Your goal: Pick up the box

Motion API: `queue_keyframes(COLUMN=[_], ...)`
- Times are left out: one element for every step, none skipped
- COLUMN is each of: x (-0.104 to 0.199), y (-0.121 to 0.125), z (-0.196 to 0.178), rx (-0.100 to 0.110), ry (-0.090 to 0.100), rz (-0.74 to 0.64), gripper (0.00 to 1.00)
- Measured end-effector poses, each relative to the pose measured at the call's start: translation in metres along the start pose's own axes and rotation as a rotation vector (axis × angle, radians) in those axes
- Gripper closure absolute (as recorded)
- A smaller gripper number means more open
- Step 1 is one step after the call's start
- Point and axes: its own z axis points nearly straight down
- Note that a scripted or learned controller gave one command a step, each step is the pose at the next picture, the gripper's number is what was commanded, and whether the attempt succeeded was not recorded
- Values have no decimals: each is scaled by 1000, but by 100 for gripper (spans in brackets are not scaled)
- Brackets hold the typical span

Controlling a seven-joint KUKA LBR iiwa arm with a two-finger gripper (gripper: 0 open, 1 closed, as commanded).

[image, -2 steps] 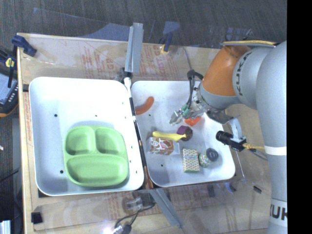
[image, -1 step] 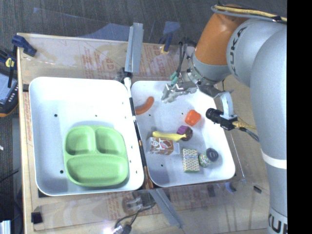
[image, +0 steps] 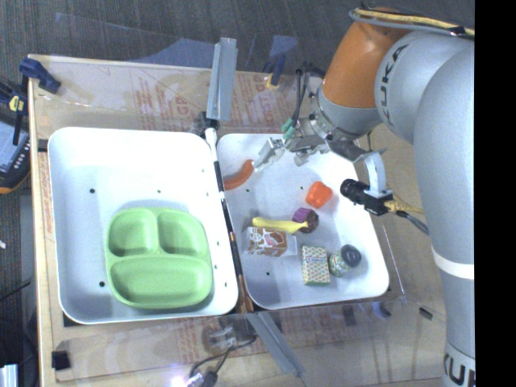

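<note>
Gripper (image: 282, 146) fingers indistinct; box (image: 316, 265) unobstructed.

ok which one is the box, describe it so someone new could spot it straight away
Look in the right white bin, along its near edge. The box is the small pale yellow-green patterned carton there, with a dark round object on its right and a flat reddish packet on its left. It is the only blocky, squared-off item.
</note>
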Motion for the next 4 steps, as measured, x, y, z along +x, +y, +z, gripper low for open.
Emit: queue_keyframes(x=[-53, -81, -81, -30], y=[-52, -34, -33, -49], z=[81, 128, 117, 19], rx=[3, 0, -1, -1], ry=[0, 1, 0, 1], rz=[47, -9, -12, 1], gripper=[0, 0, 100, 100])
